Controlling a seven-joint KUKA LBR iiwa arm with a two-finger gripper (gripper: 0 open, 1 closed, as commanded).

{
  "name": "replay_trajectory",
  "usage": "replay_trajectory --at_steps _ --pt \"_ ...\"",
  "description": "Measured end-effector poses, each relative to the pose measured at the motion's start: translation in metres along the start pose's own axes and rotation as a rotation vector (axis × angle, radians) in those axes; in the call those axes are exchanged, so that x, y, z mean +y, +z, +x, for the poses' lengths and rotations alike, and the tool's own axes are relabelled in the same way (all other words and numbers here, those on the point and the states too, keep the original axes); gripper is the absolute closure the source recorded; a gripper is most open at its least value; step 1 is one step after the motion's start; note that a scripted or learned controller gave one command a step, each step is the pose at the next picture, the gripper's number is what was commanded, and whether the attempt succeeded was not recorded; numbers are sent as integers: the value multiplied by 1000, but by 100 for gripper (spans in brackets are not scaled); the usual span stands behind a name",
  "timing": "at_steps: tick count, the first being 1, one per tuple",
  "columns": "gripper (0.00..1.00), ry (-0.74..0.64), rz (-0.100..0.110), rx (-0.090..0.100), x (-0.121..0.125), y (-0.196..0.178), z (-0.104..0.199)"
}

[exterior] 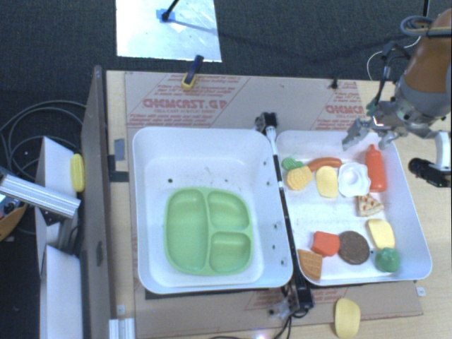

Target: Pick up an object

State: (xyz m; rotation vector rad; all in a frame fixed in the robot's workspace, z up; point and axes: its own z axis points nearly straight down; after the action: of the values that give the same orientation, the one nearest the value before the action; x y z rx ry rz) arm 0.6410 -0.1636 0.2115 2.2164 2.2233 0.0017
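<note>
The right bin (413, 217) holds several toy foods: a corn cob (299, 179), a red sausage (324, 164), a fried egg (354, 180), an orange-red bottle (376, 168), a pizza slice (369, 205), a brown cookie (353, 247), a red block (325, 243) and a green piece (387, 260). My gripper (368, 138) hovers above the bin's far edge, just up and left of the bottle. Its fingers are spread open with nothing between them.
The left bin (152, 154) holds a green divided plate (209, 230). A yellow toy (346, 317) lies on the bench outside the right bin's near edge. A clamp (267, 123) sits where the bins meet at the back.
</note>
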Motion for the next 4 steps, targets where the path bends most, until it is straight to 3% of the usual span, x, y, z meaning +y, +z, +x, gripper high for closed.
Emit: replay_trajectory --at_steps 1,2,3,4 --pt "0 3 0 -2 1 57 -45" --pt "0 2 0 0 -38 127 -43" --pt "100 1 -3 0 -37 116 -43" --pt "100 3 3 2 -72 59 -42"
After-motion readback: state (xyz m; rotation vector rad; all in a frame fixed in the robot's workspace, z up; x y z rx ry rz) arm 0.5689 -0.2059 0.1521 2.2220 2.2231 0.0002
